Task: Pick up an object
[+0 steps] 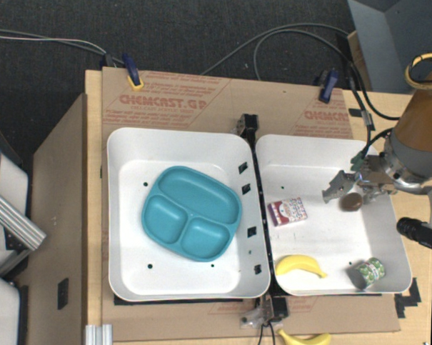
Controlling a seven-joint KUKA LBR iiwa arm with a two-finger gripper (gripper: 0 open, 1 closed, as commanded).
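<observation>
My gripper (353, 190) hangs over the upper right part of the right bin (331, 153), with its fingers (336, 188) spread open. A small round brown object (352, 202) lies right below the fingertips; whether they touch it I cannot tell. A red and white carton (286, 211) lies flat near the bin's left wall. A yellow banana (300, 265) rests at the front. A green and grey can (367, 272) lies in the front right corner.
The left bin (127, 150) holds a teal divided plate (191, 212). A black divider with clips (254, 205) runs between the bins. A second banana (307, 342) lies outside on the cardboard at the front. Cables cross the back right.
</observation>
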